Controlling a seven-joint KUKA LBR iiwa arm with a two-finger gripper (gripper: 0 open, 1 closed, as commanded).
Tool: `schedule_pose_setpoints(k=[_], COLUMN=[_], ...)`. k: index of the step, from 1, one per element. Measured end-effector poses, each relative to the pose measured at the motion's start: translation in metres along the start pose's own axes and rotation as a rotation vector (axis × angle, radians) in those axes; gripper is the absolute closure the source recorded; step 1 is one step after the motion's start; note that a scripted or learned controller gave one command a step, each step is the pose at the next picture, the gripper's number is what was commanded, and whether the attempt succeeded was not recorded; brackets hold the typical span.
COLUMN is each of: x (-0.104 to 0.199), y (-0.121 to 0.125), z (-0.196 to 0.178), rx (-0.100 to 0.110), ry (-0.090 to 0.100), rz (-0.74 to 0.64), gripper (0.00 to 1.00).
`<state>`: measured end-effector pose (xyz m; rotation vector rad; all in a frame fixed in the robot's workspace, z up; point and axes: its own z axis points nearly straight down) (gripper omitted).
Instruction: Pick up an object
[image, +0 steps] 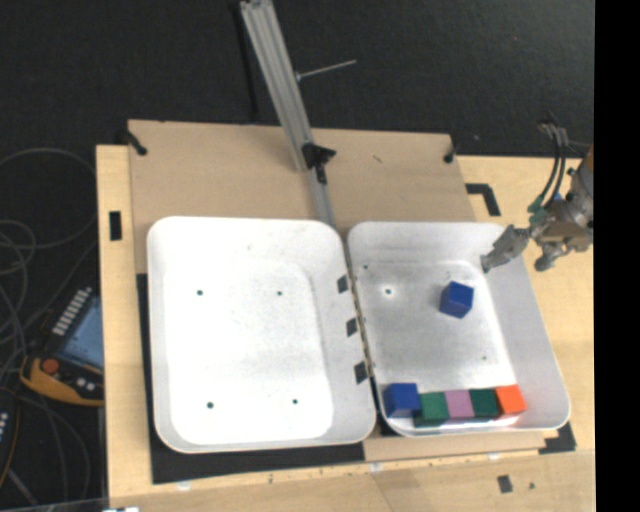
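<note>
The gripper (522, 252) hangs over the right bin's (520, 300) far right rim, its two fingers spread wide with nothing between them. A blue cube (456, 299) lies loose on the bin floor, near the fingers, toward the bin's middle, with bare floor all round it. Five blocks (455, 403) line the near wall.

- My gripper (520, 250) hangs at the upper right rim of the right bin (420, 245), with bare bin floor below and to its left.
- The blue cube (457, 299) stands alone mid-bin, open floor on every side of it.
- A row of blocks (455, 402) crowds the near wall, touching one another, no gap between them.
- The left bin (180, 300) offers wide floor.
- A slanted metal rail (290, 110) crosses above the bins' far edge.
</note>
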<state>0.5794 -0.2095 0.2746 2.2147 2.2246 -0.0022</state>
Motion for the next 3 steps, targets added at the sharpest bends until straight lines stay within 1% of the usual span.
schedule_pose_setpoints(k=[1, 2, 3], x=[-0.004, 0.019, 0.017], y=[0.057, 0.022, 0.024], z=[0.118, 0.179, 0.166], rx=[0.004, 0.001, -0.004], ry=[0.002, 0.002, 0.000], rz=[0.000, 0.005, 0.007], gripper=[0.00, 0.00, 1.00])
